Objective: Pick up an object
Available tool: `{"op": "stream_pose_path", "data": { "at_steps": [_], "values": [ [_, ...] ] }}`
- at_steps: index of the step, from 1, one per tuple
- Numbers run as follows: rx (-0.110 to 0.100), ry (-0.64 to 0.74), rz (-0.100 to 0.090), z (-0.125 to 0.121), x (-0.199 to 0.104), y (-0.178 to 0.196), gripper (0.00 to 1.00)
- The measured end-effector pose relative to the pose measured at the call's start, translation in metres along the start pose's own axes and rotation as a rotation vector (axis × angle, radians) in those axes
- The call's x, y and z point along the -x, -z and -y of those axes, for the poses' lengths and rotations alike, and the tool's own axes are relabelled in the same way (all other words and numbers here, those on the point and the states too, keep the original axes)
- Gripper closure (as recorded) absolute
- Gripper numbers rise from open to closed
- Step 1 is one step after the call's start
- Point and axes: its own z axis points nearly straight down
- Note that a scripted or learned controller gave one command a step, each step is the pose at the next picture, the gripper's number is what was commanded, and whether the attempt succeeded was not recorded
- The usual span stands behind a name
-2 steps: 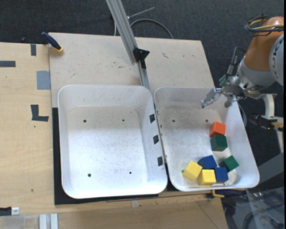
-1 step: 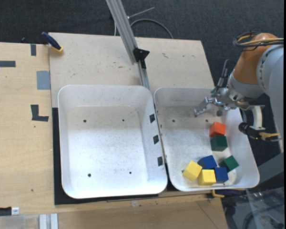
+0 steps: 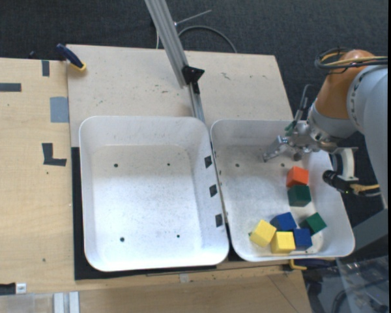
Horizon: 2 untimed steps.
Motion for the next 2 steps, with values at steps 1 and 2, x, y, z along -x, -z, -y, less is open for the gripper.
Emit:
{"op": "stream_pose_path", "data": {
  "at_steps": [1, 2],
  "values": [
    [0.001, 0.002, 0.001, -0.001, -0.001, 0.011, 1.00],
    [0.006, 0.000, 0.000, 0.000, -0.002, 0.054, 1.00]
  ]
}}
